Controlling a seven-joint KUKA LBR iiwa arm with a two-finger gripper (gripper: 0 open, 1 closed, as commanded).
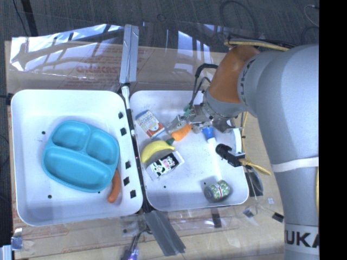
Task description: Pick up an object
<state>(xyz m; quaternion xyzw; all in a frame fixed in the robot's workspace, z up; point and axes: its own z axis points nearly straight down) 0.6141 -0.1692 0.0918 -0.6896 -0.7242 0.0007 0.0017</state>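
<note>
Reach comes from the right of the frame: the gripper (190,120) is low over the upper middle of the right bin (184,198), with the grey arm and its orange band bulking behind it. Whether it is open or closed cannot be told, since the wrist hides the working end, and nothing can be seen held in it.

The nearest object, and in my judgement the likeliest pick, is the toy carrot (182,132). It lies just below and slightly left of the gripper, close enough that contact cannot be ruled out or confirmed. Its long axis runs on a slant, with the green tip toward the lower left and the orange body rising toward the upper right, so it points roughly back at the tool. A grasp would probably need to close across that slant, not along it.

Neighbours crowd the spot. A banana (154,150) sits just beyond the carrot's green end, partly over a cow-patterned box (165,164). A small carton (149,122) lies to the upper left, and a blue-and-white tube (209,134) lies just to the right. A can (218,189) rests well apart near the bin's lower right corner.

The left bin (32,110) holds a blue divided plate (81,155) and an orange sausage (114,186), both far from the tool.
</note>
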